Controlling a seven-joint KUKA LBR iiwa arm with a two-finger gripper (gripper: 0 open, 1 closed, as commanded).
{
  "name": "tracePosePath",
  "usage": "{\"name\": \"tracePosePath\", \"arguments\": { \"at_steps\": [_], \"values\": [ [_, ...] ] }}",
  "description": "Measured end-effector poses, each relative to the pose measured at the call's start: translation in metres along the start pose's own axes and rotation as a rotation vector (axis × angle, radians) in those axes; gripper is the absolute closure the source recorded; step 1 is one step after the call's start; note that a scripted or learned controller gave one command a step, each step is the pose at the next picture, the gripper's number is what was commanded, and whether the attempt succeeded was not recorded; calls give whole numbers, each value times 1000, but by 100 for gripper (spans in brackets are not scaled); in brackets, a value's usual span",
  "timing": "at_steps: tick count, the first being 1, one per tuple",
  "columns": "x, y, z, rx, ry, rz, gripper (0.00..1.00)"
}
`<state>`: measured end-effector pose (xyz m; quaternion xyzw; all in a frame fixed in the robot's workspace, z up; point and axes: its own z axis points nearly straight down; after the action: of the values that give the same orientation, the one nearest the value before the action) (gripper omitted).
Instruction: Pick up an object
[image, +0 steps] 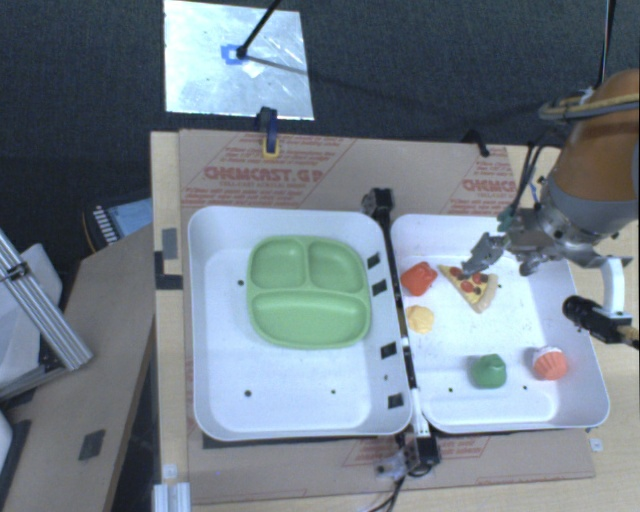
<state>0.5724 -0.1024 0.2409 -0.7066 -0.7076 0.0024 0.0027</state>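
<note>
Red lettering reading "CHEMCAST", partly legible, is printed on the brown cardboard sheet (330, 165) that lies under both bins on the counter. The left shallow white bin (215, 330) carries a green three-compartment plastic tray (306, 292). The right shallow white bin (575, 395) contains a toy pizza slice (474, 288), a red-orange toy piece (418, 278), a small yellow piece (421, 319), a green rounded toy (488, 371) and an orange-and-white cupcake-like toy (549, 363). The grey pincer (481, 262) sits directly over the pizza slice's near end; whether it is parted or grips anything cannot be told.
</note>
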Motion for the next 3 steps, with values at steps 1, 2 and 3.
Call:
{"name": "tracePosePath", "arguments": {
  "at_steps": [1, 2, 3],
  "values": [
    [0, 2, -4, -8, -1, -1, 0],
    [0, 0, 59, -3, 0, 0, 0],
    [-6, 2, 102, -4, 0, 1, 0]
  ]
}}
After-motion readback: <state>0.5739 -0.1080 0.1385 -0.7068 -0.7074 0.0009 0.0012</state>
